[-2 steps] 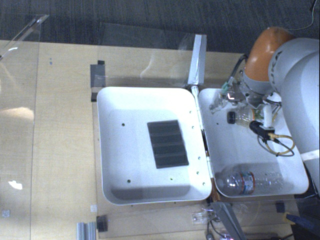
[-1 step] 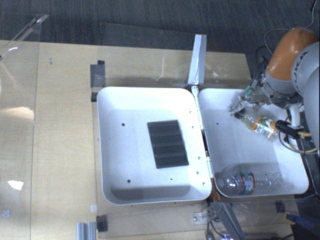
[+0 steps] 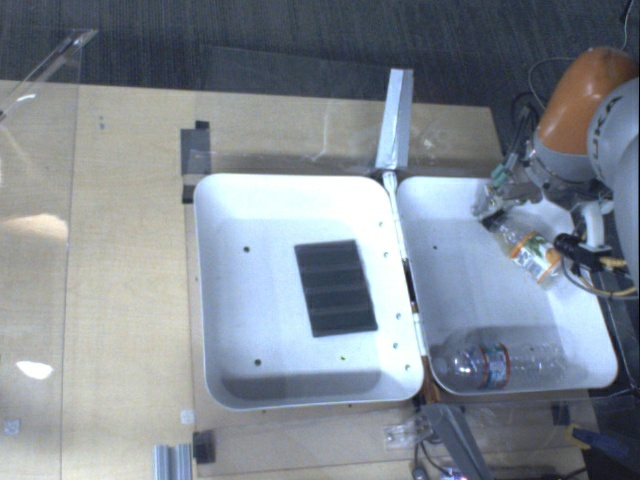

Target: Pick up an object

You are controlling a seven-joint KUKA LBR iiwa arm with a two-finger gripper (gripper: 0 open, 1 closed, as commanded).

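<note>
Fingers state cannot be told; gripper (image 3: 492, 206) hangs over the right bin (image 3: 440, 268).
Nearest object, a small packet (image 3: 530, 253), lies just beside it. Risk: the bottle (image 3: 495, 361) is clear and round; a grasp there likely slips.

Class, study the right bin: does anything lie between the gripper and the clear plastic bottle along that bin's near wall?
Yes. A small crumpled packet with orange and green print lies just below the gripper, at the bin's far right. Beyond it, bare white floor leads to the clear plastic bottle.
</note>
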